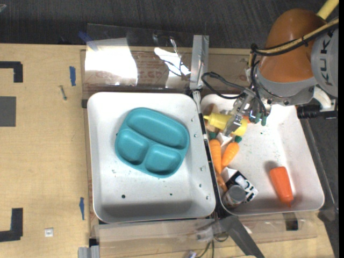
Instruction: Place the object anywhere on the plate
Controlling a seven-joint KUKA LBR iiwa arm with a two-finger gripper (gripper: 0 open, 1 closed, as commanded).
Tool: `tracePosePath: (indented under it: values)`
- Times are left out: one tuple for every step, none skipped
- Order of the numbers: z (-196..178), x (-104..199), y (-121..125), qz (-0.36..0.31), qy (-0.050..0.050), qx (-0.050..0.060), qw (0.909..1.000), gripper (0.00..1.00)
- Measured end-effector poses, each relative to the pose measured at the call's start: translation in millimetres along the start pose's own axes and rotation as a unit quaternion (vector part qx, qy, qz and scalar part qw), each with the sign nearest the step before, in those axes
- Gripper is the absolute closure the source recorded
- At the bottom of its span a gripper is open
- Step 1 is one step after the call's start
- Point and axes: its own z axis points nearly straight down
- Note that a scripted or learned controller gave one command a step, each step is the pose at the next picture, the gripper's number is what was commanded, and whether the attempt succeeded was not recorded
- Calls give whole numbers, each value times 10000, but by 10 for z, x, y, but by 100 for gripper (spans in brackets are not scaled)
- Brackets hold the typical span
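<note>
A teal plate (pixel 152 141) with three compartments lies in the left white bin (pixel 107 192). My gripper (pixel 239 117) is low in the right white bin (pixel 301 144), near its left wall. It sits right over a yellow toy (pixel 216 121) whose right end is hidden under it. Just below lie two orange carrots (pixel 230 152), side by side and slanted, touching the yellow toy's area. The grey arm with its orange band (pixel 290 42) comes in from the upper right.
An orange cylinder-like piece (pixel 281 183) rests in the right bin's lower right. A black-and-white object (pixel 240 187) lies at that bin's lower left corner. The wall between the bins (pixel 207 160) runs close beside the gripper. Clear plastic sheeting (pixel 161 63) stands behind the bins.
</note>
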Motion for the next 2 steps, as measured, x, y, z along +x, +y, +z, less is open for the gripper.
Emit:
tracePosePath:
  values:
    - [-355, 5, 552, -1415, -50, -16, 9899, 100]
    - [-42, 727, 995, -1262, 3, -3, 9920, 100]
